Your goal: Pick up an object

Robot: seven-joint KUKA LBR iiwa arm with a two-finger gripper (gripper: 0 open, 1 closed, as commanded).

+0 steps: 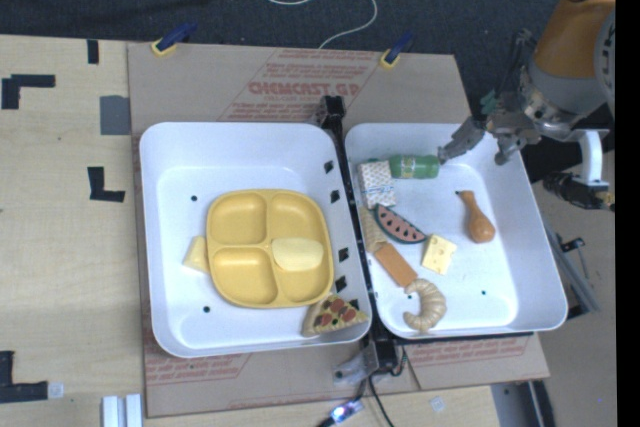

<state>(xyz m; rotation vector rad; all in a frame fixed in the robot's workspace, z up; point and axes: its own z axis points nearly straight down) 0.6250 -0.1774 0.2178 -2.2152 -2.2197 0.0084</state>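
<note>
My gripper (479,146) hangs over the far edge of the right bin (530,245), its two fingers spread apart with nothing between them. Just left of it lies a green bottle (413,166) on its side. A brown drumstick (477,216) lies below the gripper, in the bin's right half. Further toys fill the bin's left half: a silvery packet (376,181), a watermelon slice (400,225), a cheese wedge (438,254), an orange stick (395,264) and a croissant (426,305).
The left bin (165,215) holds a yellow divided plate (262,227) with a pale yellow piece (298,253) in one compartment. A yellow wedge (195,255) lies at its left and a pizza slice (335,316) at the bin's near right corner. A black divider (345,205) separates the bins.
</note>
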